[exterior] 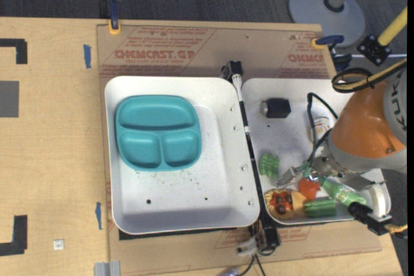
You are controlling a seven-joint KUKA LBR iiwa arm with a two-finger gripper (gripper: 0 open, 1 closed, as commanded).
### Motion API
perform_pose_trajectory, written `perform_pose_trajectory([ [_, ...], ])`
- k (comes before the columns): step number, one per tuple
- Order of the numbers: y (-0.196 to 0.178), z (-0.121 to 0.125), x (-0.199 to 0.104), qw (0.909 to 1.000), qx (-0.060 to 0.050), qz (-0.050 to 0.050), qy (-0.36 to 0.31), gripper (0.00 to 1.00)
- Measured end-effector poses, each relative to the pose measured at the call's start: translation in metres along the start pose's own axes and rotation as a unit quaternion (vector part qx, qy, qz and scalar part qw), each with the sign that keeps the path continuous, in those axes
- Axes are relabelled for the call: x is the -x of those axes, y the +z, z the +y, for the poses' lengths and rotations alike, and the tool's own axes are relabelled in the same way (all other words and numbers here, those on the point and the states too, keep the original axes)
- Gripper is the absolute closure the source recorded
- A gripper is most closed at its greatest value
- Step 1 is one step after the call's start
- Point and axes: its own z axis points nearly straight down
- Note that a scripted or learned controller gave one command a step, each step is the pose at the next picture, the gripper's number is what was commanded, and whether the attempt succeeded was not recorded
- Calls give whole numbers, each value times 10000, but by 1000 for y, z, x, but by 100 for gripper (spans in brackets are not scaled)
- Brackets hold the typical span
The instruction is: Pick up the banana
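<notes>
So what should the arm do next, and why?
Probably lift a little and re-aim. The gripper sits low in the right bin, over a crowded heap of toy food in the near corner. I can't pick out the banana there, so a clearer look seems wise.

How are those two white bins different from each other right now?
The left bin holds one teal divided plate; the right bin holds a black block and a jumble of small toy foods in its near corner. The arm reaches over the right bin, not the left. Both are shallow, white, side by side.
</notes>
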Motion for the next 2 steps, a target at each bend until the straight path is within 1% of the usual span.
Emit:
perform_pose_trajectory([
  [1,-44,62,30,9996,-23,9,296,0],
  [2,-53,62,30,9996,-14,3,293,100],
])
